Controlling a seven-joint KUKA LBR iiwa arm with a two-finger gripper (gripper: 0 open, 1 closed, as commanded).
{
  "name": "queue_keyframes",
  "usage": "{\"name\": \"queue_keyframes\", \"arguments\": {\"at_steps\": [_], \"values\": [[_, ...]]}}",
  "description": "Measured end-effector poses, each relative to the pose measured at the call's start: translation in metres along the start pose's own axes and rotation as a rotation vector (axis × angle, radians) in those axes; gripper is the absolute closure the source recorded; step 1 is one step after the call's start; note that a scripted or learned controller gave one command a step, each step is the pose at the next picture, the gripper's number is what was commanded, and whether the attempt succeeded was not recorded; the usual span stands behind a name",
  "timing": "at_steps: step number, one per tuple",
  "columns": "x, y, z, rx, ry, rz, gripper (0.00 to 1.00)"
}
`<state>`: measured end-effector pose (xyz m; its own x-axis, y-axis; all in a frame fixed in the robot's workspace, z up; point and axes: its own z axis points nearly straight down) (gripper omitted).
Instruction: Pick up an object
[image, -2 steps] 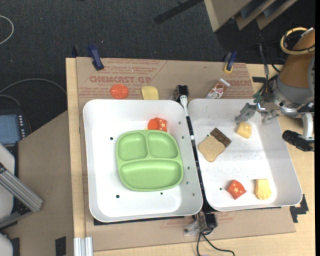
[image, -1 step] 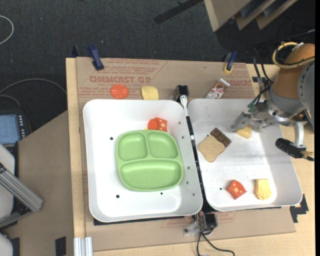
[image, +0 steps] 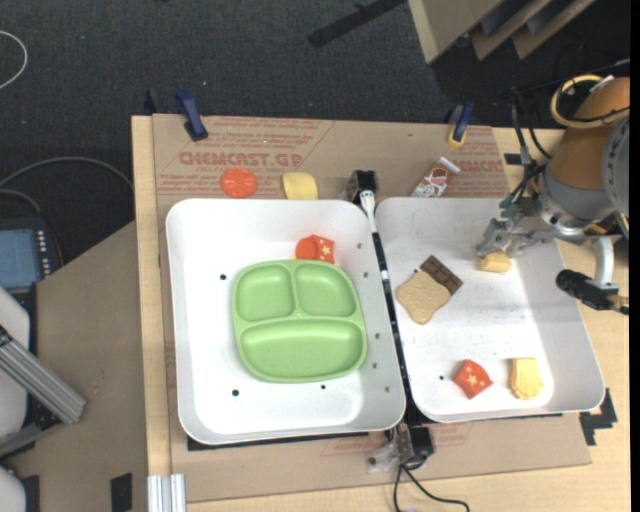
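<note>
Item: my gripper (image: 497, 243), right bin (image: 560, 330), poised over yellow piece (image: 495, 263); jaw state indeterminable.

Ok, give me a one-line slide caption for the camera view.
KUKA arm's gripper low over a small yellow piece in the right bin; green divided plate in the left.

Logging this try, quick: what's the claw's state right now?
Claw: low in the right bin, just above a yellow piece; open or shut cannot be told.
</note>
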<state>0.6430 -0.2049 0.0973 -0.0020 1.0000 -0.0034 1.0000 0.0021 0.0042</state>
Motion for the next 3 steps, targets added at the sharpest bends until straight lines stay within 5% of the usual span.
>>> {"name": "queue_keyframes", "arguments": {"at_steps": [1,2,3], "values": [[0.005,-0.075,-0.054,0.008,0.005,0.004,1.0],[0.071,-0.068,-0.12,-0.005,0.003,-0.005,1.0],[0.114,-0.107,-0.131,0.008,0.007,-0.002,1.0]]}}
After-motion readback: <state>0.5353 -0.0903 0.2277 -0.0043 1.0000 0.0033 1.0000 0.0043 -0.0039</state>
